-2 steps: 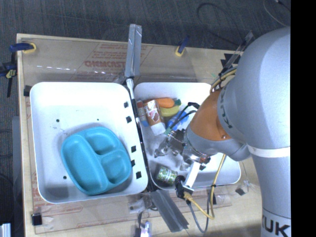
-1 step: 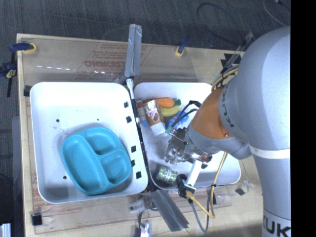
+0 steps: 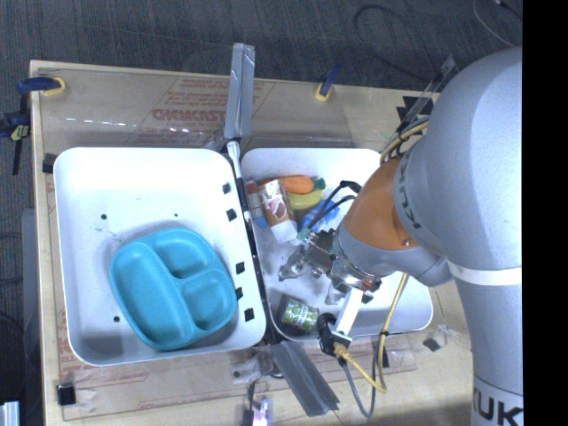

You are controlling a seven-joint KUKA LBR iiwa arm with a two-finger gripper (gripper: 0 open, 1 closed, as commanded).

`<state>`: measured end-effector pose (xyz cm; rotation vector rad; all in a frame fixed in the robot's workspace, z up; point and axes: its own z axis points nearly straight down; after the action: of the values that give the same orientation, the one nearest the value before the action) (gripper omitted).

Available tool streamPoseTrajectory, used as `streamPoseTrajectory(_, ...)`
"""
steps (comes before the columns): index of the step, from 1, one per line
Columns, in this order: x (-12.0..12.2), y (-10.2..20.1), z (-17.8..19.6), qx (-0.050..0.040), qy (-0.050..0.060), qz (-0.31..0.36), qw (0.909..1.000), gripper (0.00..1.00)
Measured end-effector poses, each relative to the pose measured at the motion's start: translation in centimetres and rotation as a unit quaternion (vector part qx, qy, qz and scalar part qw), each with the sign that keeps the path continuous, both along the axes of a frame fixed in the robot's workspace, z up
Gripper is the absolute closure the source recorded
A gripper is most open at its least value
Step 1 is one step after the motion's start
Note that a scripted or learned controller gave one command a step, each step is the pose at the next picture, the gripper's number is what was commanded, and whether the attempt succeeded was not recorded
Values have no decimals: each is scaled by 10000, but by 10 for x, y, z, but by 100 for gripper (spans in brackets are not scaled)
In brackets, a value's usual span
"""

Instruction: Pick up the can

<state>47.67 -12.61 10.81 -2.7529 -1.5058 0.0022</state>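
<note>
Currently the can (image 3: 300,314) lies on its side at the near edge of the right bin (image 3: 355,160), just beside the divider. Tool (image 3: 306,263) hangs just above the can, apart from it; finger state cannot be told. Left bin (image 3: 89,185) holds a blue tray (image 3: 173,286).

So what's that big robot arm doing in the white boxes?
The grey arm is reaching down into the right bin, where its gripper sits low among a pile of small things. It is meant to pick up the can, which lies on its side at the near end of that bin, and nothing shows the gripper holding it. A bottle and some toy fruit lie at the far end. The left bin holds a blue divided tray.
</note>
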Motion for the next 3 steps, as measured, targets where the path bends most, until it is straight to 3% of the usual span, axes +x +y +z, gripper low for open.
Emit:
streamPoseTrajectory(1,0,-11,-16,11,5,-10,10000,0)
streamPoseTrajectory(2,1,-44,143,-1,-3,-715,9974,0)
streamPoseTrajectory(3,-1,18,-5,6,19,-969,9953,0)
